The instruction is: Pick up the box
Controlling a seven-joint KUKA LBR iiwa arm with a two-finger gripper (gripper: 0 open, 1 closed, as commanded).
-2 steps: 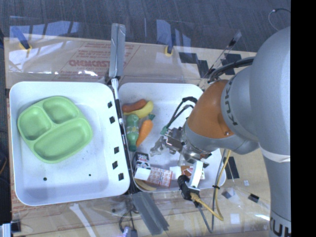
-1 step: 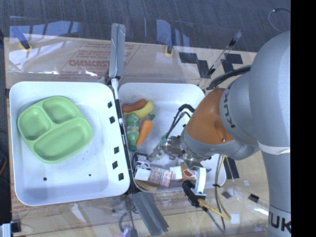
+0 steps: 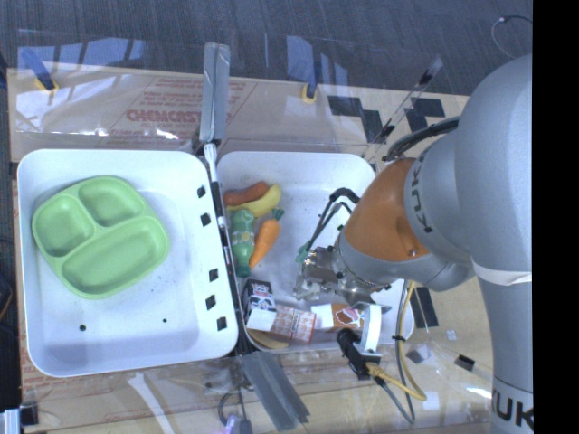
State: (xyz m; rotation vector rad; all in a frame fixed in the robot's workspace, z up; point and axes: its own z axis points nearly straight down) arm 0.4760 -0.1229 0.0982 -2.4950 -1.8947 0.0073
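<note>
Camera view: box (image 3: 282, 322) lies just left-below the gripper (image 3: 312, 274); grip state unclear.

A green divided plate (image 3: 99, 234) is seen in the left bin (image 3: 54, 351). In the right bin (image 3: 298, 165), the gripper (image 3: 312, 274) is lowered just above the box (image 3: 288, 322), beside a toy carrot (image 3: 263, 241).

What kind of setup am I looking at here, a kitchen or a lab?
Most likely a robot lab's bin-picking bench. Two white bins sit side by side, the right one holding toy food such as a carrot, the left a green divided plate, and the grey arm reaches in.
</note>
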